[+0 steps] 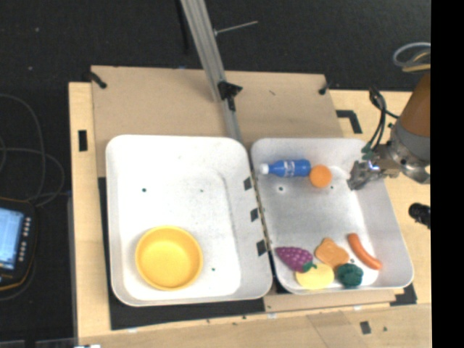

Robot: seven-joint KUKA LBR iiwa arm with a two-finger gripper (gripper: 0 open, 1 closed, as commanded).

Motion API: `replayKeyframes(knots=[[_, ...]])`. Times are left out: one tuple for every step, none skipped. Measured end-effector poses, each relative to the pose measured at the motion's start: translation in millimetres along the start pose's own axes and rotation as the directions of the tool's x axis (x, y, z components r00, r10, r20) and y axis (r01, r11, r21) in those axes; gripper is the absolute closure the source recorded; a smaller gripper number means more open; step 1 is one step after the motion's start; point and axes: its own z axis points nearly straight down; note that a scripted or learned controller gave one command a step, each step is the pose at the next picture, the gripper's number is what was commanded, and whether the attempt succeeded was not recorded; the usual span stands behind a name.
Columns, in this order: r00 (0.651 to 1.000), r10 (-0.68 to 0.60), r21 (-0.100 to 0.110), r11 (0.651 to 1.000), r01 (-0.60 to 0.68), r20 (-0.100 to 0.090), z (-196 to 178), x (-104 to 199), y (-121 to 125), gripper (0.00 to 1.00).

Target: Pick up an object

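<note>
Landmark for all positions: the right bin (377,216), the white tray nearer the arm.

Contents of right bin, far end: a blue-and-white bottle (286,168) lying on its side, with an orange ball (320,176) just beside its cap-less end, on the arm's side. The two look close to touching; contact cannot be confirmed.

Contents of right bin, near end, clustered: a purple grape bunch (293,256) toward the divider side; a tan bread-like piece (331,251) next to it; a yellow piece (315,277) below the bread, at the near wall; a dark green lump (349,274) just beside the yellow piece; an orange-red carrot-like stick (363,251) lying slanted along the arm-side wall. These items are packed near one another. The middle of the bin floor is bare.

Left bin (181,165), adjoining the right bin on the side away from the arm: one yellow bowl (169,257), upright, in its near corner.

A grey slanted pole (206,46) runs from beyond the far edge down toward the seam between the bins.

Gripper (359,176): over the right bin's far arm-side corner, near the orange ball but apart from it. Nothing seen between the fingers. Finger spacing too small and blurred to resolve; cannot tell whether spread or pressed together.
</note>
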Motion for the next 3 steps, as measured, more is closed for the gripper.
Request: replayKeyframes(knots=[[1.000,0.001,0.000,1.000,-0.001,0.001,-60,-5,-6,1.00],[1.000,0.000,0.005,1.000,0.000,-0.002,-74,-7,-5,1.00],[1.000,-0.005,0.004,1.000,0.005,-0.003,-81,51,-1,1.00]])
